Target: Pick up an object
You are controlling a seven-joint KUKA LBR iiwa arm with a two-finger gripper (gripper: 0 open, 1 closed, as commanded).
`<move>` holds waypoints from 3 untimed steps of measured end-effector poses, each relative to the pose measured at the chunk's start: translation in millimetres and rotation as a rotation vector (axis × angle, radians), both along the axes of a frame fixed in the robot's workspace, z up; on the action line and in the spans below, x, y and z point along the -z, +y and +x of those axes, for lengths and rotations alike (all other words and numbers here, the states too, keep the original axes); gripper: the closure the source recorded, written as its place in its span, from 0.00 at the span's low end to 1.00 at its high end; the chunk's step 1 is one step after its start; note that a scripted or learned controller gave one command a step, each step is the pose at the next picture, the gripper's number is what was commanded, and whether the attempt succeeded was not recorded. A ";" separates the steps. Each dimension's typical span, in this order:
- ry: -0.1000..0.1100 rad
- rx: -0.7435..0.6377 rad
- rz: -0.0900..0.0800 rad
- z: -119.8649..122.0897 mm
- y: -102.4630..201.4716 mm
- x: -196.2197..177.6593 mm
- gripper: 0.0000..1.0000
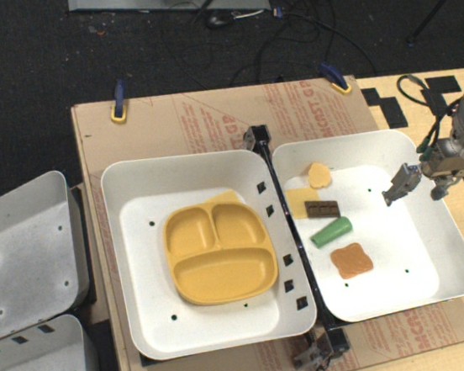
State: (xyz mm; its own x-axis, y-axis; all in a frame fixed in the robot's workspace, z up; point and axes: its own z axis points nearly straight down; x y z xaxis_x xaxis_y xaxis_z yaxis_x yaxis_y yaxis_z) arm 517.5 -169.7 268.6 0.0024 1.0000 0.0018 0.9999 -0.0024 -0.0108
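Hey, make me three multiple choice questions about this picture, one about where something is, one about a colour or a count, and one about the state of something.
1. Where is the yellow divided plate?
A. left bin
B. right bin
C. on the floor

2. What colour is the cylinder in the right bin?
A. red
B. green
C. blue

3. What is the gripper doing?
A. gripping the toast
B. carrying the plate
C. holding nothing, by the right bin's right side

Answers:
1 A, the plate lies in the left bin.
2 B, it is green, between the chocolate bar and the toast.
3 C, nothing is between its fingers.
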 end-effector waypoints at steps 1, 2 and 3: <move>-0.011 -0.003 -0.002 2.1 0.4 -5.5 0.00; -0.006 0.000 -0.001 -0.4 -4.6 39.2 0.00; -0.007 -0.001 -0.001 4.8 2.1 86.3 0.00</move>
